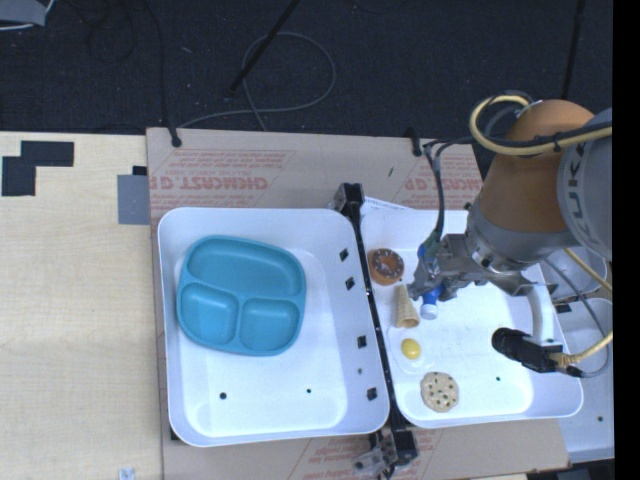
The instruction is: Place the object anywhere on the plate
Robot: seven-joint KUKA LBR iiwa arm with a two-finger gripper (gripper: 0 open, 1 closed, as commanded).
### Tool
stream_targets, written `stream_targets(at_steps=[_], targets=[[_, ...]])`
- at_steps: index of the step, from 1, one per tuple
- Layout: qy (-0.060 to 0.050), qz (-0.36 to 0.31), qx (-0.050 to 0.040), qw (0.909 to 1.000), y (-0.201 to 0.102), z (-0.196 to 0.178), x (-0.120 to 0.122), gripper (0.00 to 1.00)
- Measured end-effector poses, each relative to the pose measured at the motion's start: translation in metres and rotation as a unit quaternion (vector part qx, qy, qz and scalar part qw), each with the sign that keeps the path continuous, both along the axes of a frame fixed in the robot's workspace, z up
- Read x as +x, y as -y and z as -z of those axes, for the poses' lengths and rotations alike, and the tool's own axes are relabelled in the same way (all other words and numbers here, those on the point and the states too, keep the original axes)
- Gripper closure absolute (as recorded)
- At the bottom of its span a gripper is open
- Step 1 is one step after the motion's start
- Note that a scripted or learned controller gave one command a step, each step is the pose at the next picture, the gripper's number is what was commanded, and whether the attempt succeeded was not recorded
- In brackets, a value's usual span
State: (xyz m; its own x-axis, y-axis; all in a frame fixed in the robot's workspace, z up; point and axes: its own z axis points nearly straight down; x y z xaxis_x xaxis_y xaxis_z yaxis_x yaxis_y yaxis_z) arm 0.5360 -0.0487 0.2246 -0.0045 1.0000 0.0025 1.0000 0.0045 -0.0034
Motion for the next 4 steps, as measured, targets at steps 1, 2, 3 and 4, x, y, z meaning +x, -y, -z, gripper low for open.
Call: stream_targets(at_steps=[1, 2, 3, 4], targets=[[0.0, -0.001, 0.0, 1.0, -0.06, 0.002, 0.014, 1.0], [0.0, 0.0, -0.0004, 1.0, -0.111, 0.012, 0.033, 1.0], [0.001, 0.0, -0.0005, 1.0, -0.158, -0.004, 0.05, 1.0], [0.0, 0.001, -0.0016, 1.0, -0.156, -0.003, 0.049, 0.0]])
